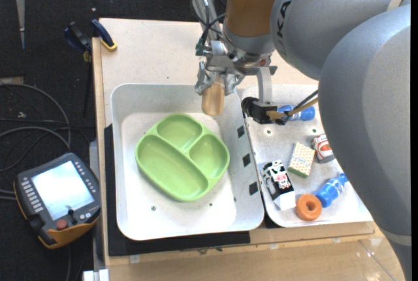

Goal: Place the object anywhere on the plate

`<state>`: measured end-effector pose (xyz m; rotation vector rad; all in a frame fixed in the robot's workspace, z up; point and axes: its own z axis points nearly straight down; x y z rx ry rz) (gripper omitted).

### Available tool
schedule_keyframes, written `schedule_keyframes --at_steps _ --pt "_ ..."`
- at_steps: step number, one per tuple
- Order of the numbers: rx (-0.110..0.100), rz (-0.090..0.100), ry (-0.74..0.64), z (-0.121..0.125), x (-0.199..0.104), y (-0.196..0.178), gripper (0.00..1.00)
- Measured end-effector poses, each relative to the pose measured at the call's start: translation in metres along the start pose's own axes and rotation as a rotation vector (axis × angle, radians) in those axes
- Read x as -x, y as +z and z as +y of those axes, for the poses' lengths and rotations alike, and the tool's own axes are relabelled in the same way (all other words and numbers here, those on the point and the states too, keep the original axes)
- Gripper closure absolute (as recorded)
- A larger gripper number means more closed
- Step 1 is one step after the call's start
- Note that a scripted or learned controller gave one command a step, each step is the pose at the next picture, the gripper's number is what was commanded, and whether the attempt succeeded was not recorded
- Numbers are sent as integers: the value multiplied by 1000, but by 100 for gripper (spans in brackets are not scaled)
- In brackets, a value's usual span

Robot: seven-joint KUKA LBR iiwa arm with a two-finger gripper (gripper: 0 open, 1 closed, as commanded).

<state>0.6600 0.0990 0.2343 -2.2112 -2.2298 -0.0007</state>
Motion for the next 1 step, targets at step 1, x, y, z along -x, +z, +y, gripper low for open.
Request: schedule_keyframes --at_steps 1 --pt "1 1 0 -15 -50 -10 100"
